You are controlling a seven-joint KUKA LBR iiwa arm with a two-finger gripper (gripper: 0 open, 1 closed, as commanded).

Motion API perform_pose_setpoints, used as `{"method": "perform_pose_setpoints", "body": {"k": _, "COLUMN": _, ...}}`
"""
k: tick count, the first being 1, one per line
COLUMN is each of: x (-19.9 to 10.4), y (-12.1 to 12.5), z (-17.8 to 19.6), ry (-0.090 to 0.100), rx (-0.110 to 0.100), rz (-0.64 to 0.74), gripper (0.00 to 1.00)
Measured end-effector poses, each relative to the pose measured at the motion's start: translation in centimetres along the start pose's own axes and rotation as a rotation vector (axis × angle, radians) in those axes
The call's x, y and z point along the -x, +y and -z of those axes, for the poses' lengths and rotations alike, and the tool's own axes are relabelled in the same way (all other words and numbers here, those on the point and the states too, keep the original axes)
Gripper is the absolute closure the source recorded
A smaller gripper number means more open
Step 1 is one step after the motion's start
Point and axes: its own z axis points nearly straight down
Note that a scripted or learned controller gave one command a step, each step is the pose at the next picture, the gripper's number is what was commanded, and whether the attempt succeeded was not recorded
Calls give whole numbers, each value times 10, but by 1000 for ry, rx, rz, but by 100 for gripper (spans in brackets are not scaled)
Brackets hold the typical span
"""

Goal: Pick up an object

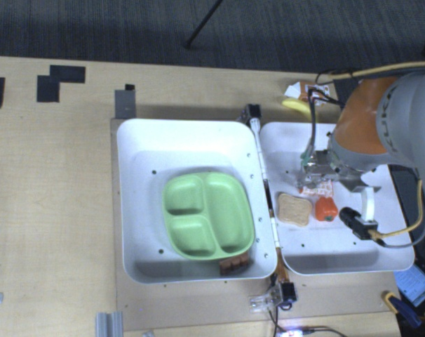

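Note:
In the right bin, a tan slice of toy bread lies flat near the left wall. A small orange-red object sits just to its right, touching or nearly touching it. My gripper hangs over the bin directly behind these two, low and close to them. A red-and-white patterned piece shows right under the gripper; I cannot tell whether it is a loose object. Nothing is visibly held.
The left bin holds a green divided plate with a brown object tucked at its front edge. A yellow item and a white scrap lie on the bench behind the right bin.

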Motion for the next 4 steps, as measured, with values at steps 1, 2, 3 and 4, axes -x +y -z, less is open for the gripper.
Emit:
{"method": "perform_pose_setpoints", "body": {"k": 1, "x": 0, "y": -1, "z": -1, "ry": 0, "rx": -2, "rz": 0, "gripper": 0}}
{"method": "perform_pose_setpoints", "body": {"k": 2, "x": 0, "y": 1, "z": 11, "ry": -1, "rx": 2, "rz": 3, "gripper": 100}}
{"method": "perform_pose_setpoints", "body": {"k": 3, "x": 79, "y": 31, "z": 52, "ry": 4, "rx": -22, "rz": -2, "gripper": 100}}
{"method": "perform_pose_setpoints", "body": {"k": 4, "x": 77, "y": 31, "z": 51, "ry": 6, "rx": -24, "rz": -1, "gripper": 0}}
